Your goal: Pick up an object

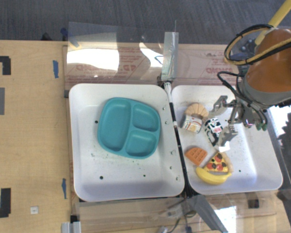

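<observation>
gripper [226,125] fingers apart, holding nothing | poised above black-and-white toy [213,128] in right bin [262,174], likely lining up 1 grasp

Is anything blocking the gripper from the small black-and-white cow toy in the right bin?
Nothing visible does. The gripper hangs just right of the black-and-white cow toy; the tan bread-shaped toy lies on the cow's far left side.

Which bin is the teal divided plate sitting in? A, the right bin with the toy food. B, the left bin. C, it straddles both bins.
B: the teal divided plate lies wholly inside the left bin, while the toy food such as the pizza slice sits in the right bin.
</observation>
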Robot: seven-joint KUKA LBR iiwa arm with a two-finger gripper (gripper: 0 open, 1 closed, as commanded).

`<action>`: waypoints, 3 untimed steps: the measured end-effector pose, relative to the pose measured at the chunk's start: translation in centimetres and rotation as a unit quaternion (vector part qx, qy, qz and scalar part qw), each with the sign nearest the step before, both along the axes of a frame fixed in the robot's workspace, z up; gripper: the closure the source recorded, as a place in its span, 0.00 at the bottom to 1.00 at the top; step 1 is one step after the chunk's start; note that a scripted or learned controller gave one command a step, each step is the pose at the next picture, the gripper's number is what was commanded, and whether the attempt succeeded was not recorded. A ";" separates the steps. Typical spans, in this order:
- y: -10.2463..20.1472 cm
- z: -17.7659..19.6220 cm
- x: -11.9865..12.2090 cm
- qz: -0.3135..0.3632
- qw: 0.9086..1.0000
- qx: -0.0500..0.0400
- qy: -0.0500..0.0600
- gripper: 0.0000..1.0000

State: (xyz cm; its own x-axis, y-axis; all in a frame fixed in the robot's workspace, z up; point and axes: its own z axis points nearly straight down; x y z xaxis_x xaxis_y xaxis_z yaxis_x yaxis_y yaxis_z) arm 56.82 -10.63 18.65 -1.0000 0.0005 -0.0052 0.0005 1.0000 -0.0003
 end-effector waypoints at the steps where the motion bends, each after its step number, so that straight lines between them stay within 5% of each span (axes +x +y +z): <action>1: 1.5 -9.7 -2.8 0.046 0.999 -0.001 -0.004 0.00; 2: 1.7 -8.4 -2.3 0.046 0.999 -0.002 -0.012 1.00; 3: 9.2 0.2 4.4 -0.089 0.996 0.002 -0.003 1.00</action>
